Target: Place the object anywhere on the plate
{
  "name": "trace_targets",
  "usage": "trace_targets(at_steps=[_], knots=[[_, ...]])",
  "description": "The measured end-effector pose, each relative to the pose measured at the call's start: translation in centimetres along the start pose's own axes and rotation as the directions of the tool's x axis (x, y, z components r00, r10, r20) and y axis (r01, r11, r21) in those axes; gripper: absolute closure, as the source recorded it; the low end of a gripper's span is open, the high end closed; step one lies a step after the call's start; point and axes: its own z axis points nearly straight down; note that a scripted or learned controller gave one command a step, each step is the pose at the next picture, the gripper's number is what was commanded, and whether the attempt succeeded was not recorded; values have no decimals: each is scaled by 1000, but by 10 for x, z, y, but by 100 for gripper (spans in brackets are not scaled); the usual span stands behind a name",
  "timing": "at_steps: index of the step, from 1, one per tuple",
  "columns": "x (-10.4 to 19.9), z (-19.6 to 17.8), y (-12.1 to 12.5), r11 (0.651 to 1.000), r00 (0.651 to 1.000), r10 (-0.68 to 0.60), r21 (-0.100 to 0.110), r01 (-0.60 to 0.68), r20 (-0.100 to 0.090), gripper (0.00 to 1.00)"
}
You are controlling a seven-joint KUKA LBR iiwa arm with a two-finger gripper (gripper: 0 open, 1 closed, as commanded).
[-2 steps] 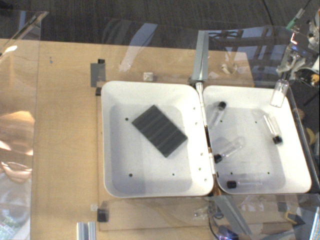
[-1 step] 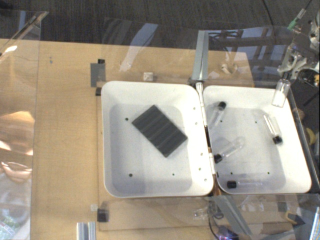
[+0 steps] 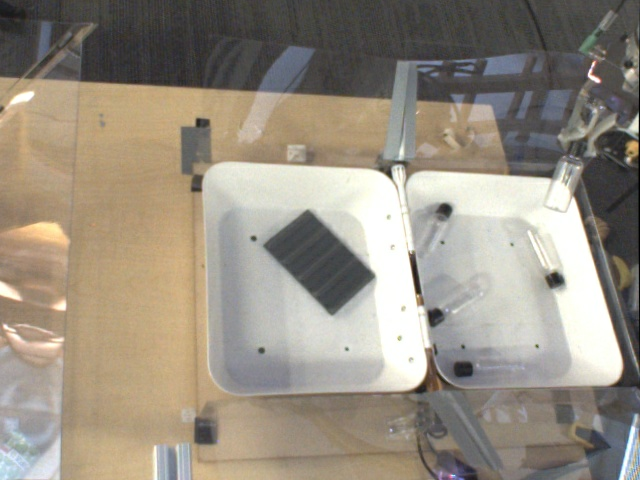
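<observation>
While gripper (image 3: 585, 133) grips 1 clear tube (image 3: 561, 185) over right bin (image 3: 600, 298), dark plate (image 3: 319, 262) sits in left bin (image 3: 225, 298).

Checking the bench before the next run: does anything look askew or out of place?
The dark ridged plate lies skewed in the left bin, corners toward the walls. Clear tubes lie scattered at varied angles in the right bin, and one tube hangs at the gripper above that bin's far right corner.
</observation>
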Motion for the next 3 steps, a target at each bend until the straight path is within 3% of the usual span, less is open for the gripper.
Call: trace_targets(at_steps=[1,2,3], knots=[[0,-3,0,1000,1000,0,0,0,1,100],[0,-43,0,1000,1000,-26,-2,26,-1,100],[-10,61,-17,989,989,-149,-2,149,-1,100]])
